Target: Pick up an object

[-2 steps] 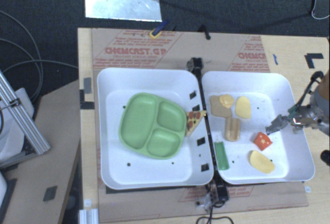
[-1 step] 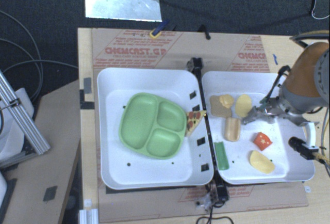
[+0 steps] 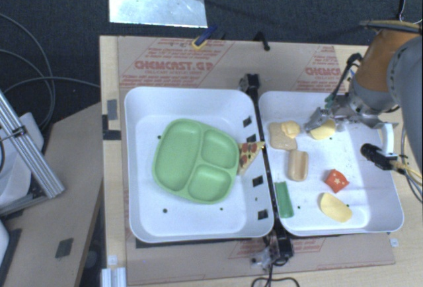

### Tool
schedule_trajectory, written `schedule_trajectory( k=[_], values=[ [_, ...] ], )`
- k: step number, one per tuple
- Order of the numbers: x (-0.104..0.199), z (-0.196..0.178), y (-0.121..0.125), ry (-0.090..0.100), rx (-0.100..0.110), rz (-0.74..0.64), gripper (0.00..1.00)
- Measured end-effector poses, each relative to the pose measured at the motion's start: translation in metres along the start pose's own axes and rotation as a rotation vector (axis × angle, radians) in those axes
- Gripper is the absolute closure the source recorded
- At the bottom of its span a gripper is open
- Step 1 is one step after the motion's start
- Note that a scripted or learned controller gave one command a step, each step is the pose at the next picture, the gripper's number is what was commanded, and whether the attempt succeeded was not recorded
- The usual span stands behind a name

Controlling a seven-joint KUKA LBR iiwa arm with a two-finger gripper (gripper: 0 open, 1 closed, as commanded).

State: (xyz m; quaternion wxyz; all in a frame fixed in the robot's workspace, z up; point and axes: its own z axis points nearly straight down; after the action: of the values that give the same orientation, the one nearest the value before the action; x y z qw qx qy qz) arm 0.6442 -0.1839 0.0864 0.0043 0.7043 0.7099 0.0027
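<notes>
Camera view: arm (image 3: 390, 74) cut off right; jaws blurred over yellow piece (image 3: 323, 131).

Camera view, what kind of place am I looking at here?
Most likely a robotics lab pick-and-place test bench: two white bins on cardboard, toy food such as a pizza slice and a green divided plate, and a robot arm reaching in.

Two bins sit side by side on the surface (image 3: 165, 57). The left bin (image 3: 152, 213) holds a divided plate (image 3: 195, 160), and a pizza slice (image 3: 247, 155) lies just beside the plate's right edge, against the bin's right wall. In the right bin (image 3: 370, 213), a bread piece (image 3: 284, 135) lies toward the back left with a roll (image 3: 297, 165) in front of it. A bar (image 3: 283, 199) lies along the left wall (toward the front), a cube (image 3: 336, 180) sits mid-right, an oval piece (image 3: 335, 207) lies in front of that, and a wedge (image 3: 322, 131) lies at the back.
</notes>
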Motion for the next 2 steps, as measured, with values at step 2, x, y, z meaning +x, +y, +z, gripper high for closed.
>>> schedule_trajectory(
  k=[2],
  values=[
    [0.018, 0.001, -0.161, 0.004, 0.014, 0.010, 0.00]
  ],
)
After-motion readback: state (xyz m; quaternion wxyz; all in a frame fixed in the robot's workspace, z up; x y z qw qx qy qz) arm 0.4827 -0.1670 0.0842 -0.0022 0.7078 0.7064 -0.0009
